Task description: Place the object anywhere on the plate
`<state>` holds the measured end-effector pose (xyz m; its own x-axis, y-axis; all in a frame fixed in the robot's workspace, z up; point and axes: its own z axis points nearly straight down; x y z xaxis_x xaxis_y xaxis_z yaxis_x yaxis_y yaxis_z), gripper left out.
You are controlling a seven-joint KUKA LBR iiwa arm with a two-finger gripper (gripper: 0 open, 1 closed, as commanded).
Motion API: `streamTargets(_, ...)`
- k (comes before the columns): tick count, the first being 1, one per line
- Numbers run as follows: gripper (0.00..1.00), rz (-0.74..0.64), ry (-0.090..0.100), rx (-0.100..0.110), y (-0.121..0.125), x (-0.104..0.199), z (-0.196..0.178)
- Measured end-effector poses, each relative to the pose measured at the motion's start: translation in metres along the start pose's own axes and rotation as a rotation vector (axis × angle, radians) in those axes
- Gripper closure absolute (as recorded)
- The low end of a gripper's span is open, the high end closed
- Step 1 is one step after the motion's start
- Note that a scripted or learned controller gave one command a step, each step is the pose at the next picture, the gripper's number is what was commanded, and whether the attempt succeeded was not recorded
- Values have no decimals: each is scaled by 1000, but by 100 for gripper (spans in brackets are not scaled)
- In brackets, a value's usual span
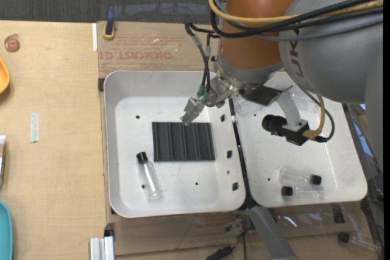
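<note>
The end effector hung over the left bin, its tip at the far edge of the dark ribbed plate lying flat on the bin floor. Whether it was apart or together could not be told from this slant, and nothing could be seen clamped in it. The grey arm with its orange band reached in from the right, covering the far part of the right bin.

Below and to the left of the end effector, past the plate's near left corner, a clear vial with a black cap lay on its side on the bin floor, just beside the plate and apart from it. A second clear vial lay in the right bin, well apart to the lower right of the end effector, near that bin's front rim, with what looked like a third clear tube just behind it.

Far to the left of the end effector stretched the pale wooden worktop. Behind the left bin lay a sheet of brown cardboard with mirrored red print.
</note>
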<state>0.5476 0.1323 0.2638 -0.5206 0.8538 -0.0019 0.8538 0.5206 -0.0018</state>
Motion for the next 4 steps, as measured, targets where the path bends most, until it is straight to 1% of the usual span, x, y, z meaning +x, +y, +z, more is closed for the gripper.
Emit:
streamTargets(1, 100, 1, -2, 2, 0, -2, -8)
streamTargets(2, 100, 316, 0, 1, 22, 40, -11)
streamTargets(3, 100, -72, 0, -1, 15, 86, -61)
streamTargets(4, 100, -209, 2, 2, 0, 105, 41)
